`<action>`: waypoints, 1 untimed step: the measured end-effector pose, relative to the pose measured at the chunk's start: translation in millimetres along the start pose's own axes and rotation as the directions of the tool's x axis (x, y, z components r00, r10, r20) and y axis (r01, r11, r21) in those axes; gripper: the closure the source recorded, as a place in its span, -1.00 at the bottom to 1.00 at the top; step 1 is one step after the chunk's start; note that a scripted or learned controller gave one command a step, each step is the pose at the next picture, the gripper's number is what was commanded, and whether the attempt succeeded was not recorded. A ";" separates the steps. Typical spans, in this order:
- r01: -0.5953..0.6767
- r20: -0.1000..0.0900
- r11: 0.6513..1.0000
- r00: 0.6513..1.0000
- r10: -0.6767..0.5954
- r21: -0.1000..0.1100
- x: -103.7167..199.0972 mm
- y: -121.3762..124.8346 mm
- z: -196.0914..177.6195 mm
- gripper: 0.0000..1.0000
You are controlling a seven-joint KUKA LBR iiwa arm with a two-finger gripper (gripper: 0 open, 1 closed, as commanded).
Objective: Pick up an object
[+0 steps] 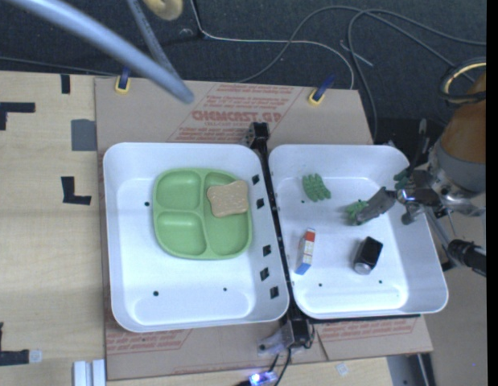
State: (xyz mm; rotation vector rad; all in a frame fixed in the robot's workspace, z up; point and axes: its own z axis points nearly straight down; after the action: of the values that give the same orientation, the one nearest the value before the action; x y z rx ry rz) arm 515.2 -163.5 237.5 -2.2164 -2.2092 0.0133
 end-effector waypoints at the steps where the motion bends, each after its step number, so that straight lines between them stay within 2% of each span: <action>1: 0.004 0.002 1.000 1.000 -0.004 -0.013 0.7 2.5 -7.1 -1.00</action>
State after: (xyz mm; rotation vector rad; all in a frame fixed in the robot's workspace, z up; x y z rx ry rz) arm 517.7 -162.9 244.6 -2.2193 -2.2214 0.0016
